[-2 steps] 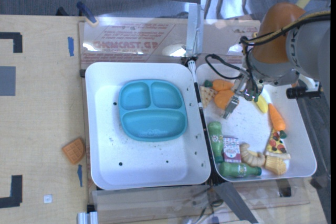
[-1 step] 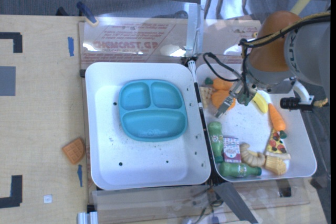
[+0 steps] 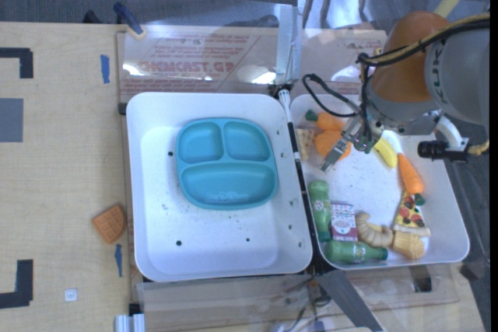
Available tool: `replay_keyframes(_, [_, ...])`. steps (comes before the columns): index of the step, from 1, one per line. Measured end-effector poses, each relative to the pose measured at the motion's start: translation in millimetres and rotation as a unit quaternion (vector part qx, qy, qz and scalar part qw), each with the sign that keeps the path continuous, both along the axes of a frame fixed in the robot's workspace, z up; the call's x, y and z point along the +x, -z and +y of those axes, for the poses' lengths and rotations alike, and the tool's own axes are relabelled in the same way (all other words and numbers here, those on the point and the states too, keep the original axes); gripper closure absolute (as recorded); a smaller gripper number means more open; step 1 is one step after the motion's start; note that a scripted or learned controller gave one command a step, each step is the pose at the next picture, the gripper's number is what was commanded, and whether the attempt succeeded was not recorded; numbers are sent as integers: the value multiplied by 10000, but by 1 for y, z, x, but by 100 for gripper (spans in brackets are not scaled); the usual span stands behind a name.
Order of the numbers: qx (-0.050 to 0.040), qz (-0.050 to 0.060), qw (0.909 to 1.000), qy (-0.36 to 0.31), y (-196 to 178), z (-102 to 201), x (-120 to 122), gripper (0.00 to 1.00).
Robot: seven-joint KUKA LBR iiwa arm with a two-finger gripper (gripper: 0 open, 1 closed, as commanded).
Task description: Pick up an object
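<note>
My gripper (image 3: 345, 151) hangs low over the back left part of the right bin (image 3: 455, 241), its fingers apart. An orange toy piece (image 3: 330, 139) lies between and under them; I see no grip on it. A second orange piece (image 3: 330, 121) and a tan cracker (image 3: 304, 142) lie just beside it. Further right are a yellow banana (image 3: 385, 154) and a carrot (image 3: 410, 173). Toward the front lie a green bottle (image 3: 317, 197), a pink carton (image 3: 342, 221), a second green bottle (image 3: 354, 251), a pizza slice (image 3: 411, 214) and a bread piece (image 3: 370, 230).
The left bin (image 3: 156, 245) holds a blue divided plate (image 3: 226, 163). An orange waffle piece (image 3: 110, 223) lies on the wooden bench left of the bins. The arm's grey body and orange band (image 3: 405, 62) overhang the right bin's back, with black cables looping near the divider.
</note>
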State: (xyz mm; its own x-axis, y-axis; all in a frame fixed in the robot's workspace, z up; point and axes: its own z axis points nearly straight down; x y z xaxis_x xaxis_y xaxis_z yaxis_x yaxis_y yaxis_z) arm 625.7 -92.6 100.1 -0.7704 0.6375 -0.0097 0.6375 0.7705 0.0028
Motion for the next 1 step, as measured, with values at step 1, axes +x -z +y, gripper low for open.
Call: replay_keyframes(1, [28, -32, 9992, 406, -121, 57, 0, 100])
